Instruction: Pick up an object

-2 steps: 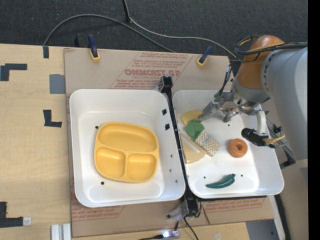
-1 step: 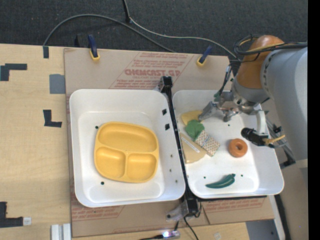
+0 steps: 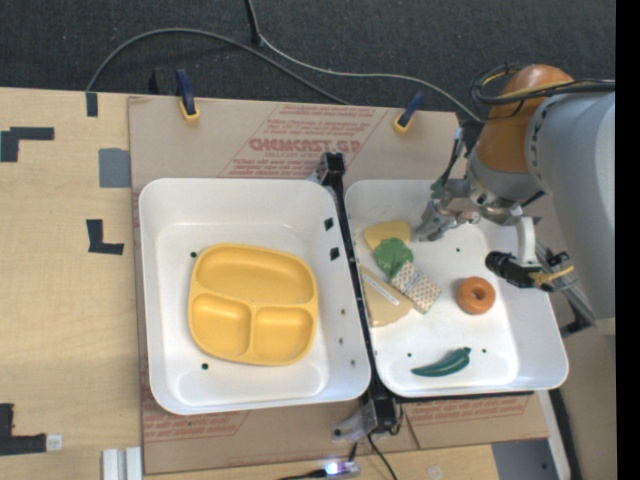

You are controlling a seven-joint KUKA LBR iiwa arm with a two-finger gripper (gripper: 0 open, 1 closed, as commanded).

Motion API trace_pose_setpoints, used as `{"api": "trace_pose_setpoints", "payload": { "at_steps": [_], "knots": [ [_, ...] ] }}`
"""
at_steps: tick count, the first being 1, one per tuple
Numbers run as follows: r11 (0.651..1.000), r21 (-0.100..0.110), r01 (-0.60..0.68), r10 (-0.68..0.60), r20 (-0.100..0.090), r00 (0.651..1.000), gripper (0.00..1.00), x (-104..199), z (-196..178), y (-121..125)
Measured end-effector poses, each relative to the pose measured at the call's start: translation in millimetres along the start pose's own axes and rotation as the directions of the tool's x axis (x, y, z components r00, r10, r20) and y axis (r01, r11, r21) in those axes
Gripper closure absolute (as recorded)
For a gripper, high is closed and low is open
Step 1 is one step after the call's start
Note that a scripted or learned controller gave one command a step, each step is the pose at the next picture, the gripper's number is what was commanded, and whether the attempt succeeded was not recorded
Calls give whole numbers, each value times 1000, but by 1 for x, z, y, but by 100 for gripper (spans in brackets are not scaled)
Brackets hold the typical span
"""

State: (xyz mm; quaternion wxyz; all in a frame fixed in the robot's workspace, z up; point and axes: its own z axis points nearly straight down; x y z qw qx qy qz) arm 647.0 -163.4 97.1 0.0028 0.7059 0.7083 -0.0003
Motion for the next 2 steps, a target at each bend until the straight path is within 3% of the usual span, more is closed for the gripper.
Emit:
{"api": "trace_pose_setpoints", "payload": {
  "at_steps": [2],
  "knots": [
    [1000, -2, -1, 1, -3, 1000, 100, -1, -126, -3]
  ]
}}
